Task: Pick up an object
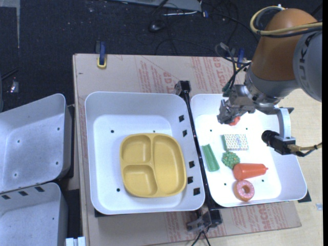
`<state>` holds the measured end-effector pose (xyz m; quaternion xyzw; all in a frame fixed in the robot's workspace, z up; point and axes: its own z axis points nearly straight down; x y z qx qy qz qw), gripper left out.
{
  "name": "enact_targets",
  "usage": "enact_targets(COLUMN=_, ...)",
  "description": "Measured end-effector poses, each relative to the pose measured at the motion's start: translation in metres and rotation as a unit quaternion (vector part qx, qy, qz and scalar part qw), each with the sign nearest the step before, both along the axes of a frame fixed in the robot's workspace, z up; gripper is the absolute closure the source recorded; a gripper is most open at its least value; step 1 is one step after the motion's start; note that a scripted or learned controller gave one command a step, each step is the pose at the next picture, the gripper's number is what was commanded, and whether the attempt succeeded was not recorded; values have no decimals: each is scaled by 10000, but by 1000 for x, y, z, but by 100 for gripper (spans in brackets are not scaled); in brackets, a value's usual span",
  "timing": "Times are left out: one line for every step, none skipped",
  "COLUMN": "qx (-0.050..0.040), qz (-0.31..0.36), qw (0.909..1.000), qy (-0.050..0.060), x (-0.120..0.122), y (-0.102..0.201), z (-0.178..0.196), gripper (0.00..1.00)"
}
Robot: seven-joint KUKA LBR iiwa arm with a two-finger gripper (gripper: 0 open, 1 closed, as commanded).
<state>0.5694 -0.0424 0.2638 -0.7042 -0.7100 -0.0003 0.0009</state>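
Seemingly the gripper (pixel 229 116) hovers at the right bin's (pixel 294 181) upper part over something red (pixel 234 121); its grip cannot be told, so it should descend squarely.

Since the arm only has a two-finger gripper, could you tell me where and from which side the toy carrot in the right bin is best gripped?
Grip the carrot across its thick middle, coming straight down from above. It lies flat, long axis left-right, so the fingers should close across its narrow width. Broccoli touches its left end and the donut sits close below, so the middle-to-right part probably leaves more room.
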Motion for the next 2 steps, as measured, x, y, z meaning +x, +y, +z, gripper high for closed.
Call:
enact_targets(qx=-2, qz=-4, qw=10000, qy=3, x=-1, y=43, z=-10, gripper=100)
enact_targets(qx=-1, qz=1, qw=10000, qy=-4, x=-2, y=92, z=-8, gripper=100)
